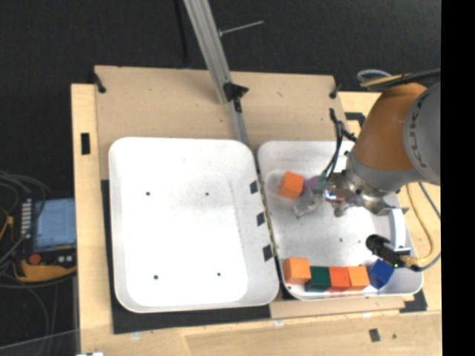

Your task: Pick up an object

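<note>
Partly hidden claw (320,196) (fingers blurred) beside orange block (292,185).

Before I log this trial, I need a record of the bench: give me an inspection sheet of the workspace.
Surface: wooden bench bearing a left bin and a right bin.
Job's things: lone orange block in the right bin; a row of blocks along its near wall.
Clutter: nothing seen.
Hand: hand low over the right bin, beside the lone orange block; grip unclear.
Cables: bundle off the bench's left.
Surroundings: dark floor, slanted metal rail.
</note>
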Controlling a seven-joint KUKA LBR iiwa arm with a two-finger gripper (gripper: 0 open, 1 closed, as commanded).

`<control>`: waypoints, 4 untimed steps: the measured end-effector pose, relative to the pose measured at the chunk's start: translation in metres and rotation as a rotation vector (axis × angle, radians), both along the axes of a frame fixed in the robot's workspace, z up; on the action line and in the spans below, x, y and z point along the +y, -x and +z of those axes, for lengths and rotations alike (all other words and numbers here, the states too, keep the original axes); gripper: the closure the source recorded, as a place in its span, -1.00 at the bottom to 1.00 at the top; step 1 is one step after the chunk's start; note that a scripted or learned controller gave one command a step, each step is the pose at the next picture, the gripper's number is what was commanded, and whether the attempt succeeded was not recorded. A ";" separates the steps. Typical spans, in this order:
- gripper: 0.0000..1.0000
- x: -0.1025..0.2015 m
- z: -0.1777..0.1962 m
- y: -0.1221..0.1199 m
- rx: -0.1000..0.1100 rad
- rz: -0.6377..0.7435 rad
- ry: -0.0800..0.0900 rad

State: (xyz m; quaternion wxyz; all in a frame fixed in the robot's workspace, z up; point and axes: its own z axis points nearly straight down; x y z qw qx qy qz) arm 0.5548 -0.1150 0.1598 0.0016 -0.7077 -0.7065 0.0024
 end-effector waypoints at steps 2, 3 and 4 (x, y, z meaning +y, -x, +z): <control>1.00 -0.001 -0.030 0.003 -0.011 -0.007 -0.002; 1.00 0.002 0.034 0.000 -0.014 0.005 0.000; 1.00 0.001 0.066 -0.001 -0.012 0.005 0.000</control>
